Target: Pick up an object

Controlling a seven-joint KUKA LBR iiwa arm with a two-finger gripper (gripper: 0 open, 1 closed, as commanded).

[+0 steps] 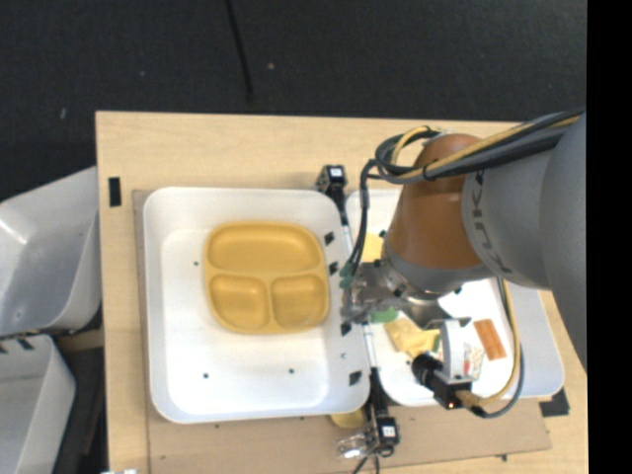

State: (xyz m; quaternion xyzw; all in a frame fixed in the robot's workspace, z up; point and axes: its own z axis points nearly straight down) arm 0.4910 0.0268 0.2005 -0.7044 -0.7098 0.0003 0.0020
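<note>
Camera view starts at the near edge of the worktop (118,433). Just past it, in the right bin (533,309), a pale yellow piece (410,339) lies close to that bin's left wall. Treat it as the likely pick, because the gripper (368,304) hangs just beside it, low over the seam between the two bins. The wrist covers part of the piece, so you cannot read its long axis or which way it points. You cannot tell whether the jaws are released or clenched.

Across the seam, a yellow divided plate (267,276) lies flat in the middle of the left bin (178,363). Its long axis runs across the bin, with the large compartment on the far side. Farther back, the arm (538,215) reaches in over the right bin.
</note>
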